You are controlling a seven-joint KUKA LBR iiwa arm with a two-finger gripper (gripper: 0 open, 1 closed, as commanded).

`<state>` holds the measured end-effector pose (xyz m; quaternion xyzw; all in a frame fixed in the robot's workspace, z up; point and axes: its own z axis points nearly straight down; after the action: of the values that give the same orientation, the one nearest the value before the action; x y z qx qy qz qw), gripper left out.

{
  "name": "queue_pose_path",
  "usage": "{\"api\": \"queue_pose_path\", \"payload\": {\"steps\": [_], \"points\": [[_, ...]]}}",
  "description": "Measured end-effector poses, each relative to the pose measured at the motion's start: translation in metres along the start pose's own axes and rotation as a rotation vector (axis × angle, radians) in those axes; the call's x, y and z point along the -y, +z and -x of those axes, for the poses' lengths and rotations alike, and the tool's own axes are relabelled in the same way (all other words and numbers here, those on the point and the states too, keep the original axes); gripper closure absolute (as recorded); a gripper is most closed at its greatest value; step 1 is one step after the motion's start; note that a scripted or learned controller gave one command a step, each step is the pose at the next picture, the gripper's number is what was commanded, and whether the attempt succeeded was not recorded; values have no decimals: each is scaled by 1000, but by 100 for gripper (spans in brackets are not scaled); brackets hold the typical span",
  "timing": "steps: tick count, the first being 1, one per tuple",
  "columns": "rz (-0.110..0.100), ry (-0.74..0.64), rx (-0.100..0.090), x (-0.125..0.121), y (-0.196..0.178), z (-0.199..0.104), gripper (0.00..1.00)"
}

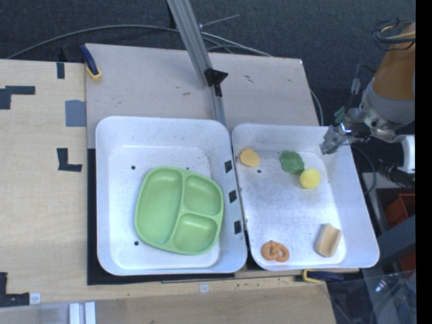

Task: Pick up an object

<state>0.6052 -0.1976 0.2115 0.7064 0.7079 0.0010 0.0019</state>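
Candidate object: yellow ball, small and round, lying in the right bin toward its 1 o'clock corner. Touching or just beside it at its 10 o'clock is a green piece, irregular in outline, probably soft or leaf-like. Judged handling of the ball: light, smooth, likely to roll if nudged off-centre; best taken across its widest middle, fingers straddling it along a line that keeps clear of the green piece.

Other contents of the right bin: a yellow lump at 11 o'clock near the dividing wall; a pretzel-shaped orange item at 7 o'clock; a tan block at 5 o'clock, which looks stiff and flat-sided, so an easier alternative for a squeeze across its short width. The pretzel is thin and lies flat, so harder to get under.

Left bin holds a green divided plate, sitting low and centre.

Gripper hangs over the right bin's rim at 1 o'clock, near the ball but apart from it, at the ball's 1 o'clock. Tip is small and dark at this angle; cannot tell how far apart the fingers stand. Nothing is seen in its hold.

Stage, judged: approach only; no object lifted.
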Motion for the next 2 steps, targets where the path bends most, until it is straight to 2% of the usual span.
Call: {"api": "queue_pose_path", "payload": {"steps": [1,2], "points": [[-6,-2,-2,15,2,-43,100],[-6,-6,-4,29,-7,-104,100]]}}
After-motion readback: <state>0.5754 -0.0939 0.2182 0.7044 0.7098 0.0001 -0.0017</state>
